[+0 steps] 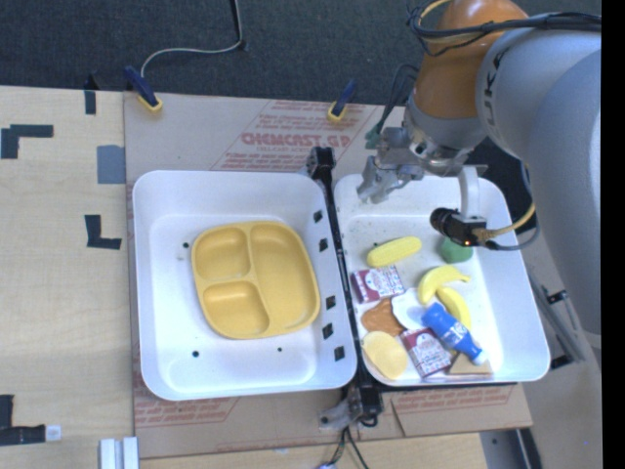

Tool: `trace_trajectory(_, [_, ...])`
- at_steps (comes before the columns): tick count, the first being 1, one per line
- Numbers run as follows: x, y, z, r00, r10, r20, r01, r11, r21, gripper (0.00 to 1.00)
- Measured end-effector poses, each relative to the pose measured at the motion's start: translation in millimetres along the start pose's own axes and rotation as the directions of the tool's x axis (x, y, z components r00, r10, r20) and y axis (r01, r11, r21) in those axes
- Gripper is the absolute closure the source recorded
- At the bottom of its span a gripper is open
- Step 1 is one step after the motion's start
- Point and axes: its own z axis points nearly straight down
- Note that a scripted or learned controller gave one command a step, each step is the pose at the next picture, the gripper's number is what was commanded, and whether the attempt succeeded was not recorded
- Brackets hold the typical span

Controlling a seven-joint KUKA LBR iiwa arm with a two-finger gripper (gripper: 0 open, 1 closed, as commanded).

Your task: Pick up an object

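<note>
Your bench [59, 291] carries two white bins. You see the left bin [156, 262] holding a yellow divided plate [256, 278]. At the right bin's [527, 311] far edge hangs the gripper [376, 189]; toy food lies toward its near edge, including a banana [445, 286].

Dark carpet [195, 18] lies behind a pale wooden bench [59, 262].

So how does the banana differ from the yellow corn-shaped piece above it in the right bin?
The banana is curved and bright yellow; the corn piece is straight, stubby and paler. The banana lies against the blue bottle, while the corn piece lies apart on bare bin floor. Both are yellow toy foods in the right bin.
</note>
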Motion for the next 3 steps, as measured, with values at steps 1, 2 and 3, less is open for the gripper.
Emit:
trace_trajectory(1, [-1,-1,2,1.000,0.001,0.000,-0.001,1.000,0.005,0.00])
trace_trajectory(2, [-37,28,38,1.000,0.003,0.003,-0.004,1.000,0.006,0.00])
trace_trajectory(3, [-93,23,115,1.000,0.004,0.002,-0.004,1.000,0.008,0.00])
